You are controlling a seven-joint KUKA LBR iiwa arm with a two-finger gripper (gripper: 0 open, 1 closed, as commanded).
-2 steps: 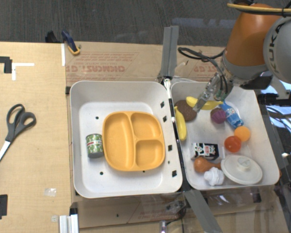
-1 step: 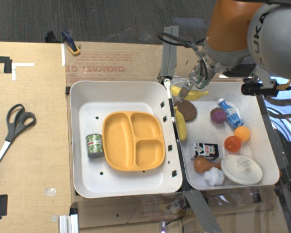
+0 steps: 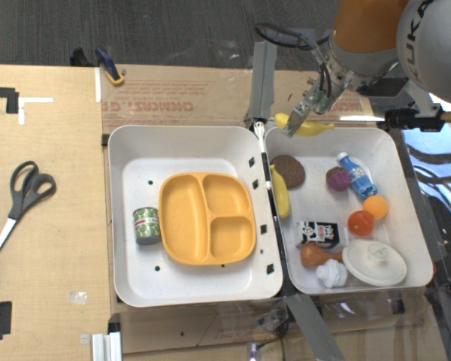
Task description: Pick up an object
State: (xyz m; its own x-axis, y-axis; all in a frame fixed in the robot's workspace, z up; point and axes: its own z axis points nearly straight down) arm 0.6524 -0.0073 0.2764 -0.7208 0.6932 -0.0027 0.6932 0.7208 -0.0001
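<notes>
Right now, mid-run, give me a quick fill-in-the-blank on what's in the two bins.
1. The yellow divided tray lies in the ____ bin.
2. The can sits to the ____ of the tray.
3. The banana lies along the right bin's ____ wall.
4. The bottle has a ____ cap.

Missing words: left; left; left; blue

tray [image 3: 207, 219] in left bin [image 3: 124, 201], can [image 3: 146, 225] just left of it
</notes>
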